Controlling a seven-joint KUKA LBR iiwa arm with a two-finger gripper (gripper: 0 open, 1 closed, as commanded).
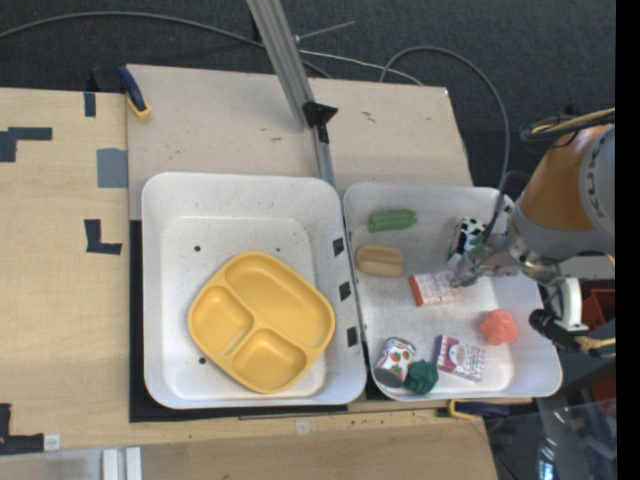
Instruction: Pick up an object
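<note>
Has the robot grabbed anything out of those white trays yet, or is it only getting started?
Nothing looks picked up yet: every item lies in the right bin. In hand is the approach: the gripper is low beside the small red-and-white box, and I can't tell whether it touches it. Still left: gripping an object and lifting it clear. The yellow tray sits in the left bin.

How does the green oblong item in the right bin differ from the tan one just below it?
The green oblong item is green and slimmer; the tan oblong item is beige and thicker. The green one lies nearer the right bin's far wall, the tan one closer to the bin's middle and its left wall. Both lie flat, lengthwise across the bin, apart from each other and from the pincer.
</note>
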